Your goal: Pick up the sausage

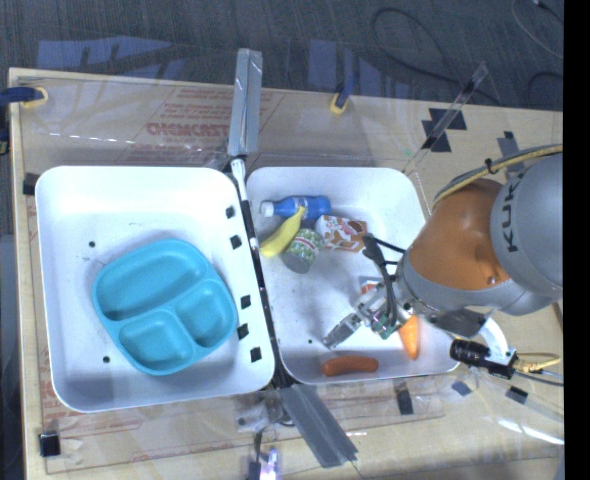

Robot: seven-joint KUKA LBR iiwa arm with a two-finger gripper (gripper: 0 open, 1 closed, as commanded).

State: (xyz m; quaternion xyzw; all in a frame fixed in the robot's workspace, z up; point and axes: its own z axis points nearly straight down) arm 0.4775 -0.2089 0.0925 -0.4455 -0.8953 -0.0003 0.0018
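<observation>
The sausage (350, 365), reddish-brown and short, lies flat along the near wall of the right bin (415, 193). My gripper (352, 315) hovers just above and behind it, reaching in from the right. It looks open, with nothing between its fingers. One metal finger (337, 334) points down-left toward the sausage's left end and stops a little short of it.
An orange carrot (409, 337) lies right of the gripper by the arm. A blue bottle (297, 208), a banana (282, 236), a small can (301, 251) and a printed packet (343, 234) crowd the bin's far left. A blue divided plate (165, 305) sits in the left bin (65, 198).
</observation>
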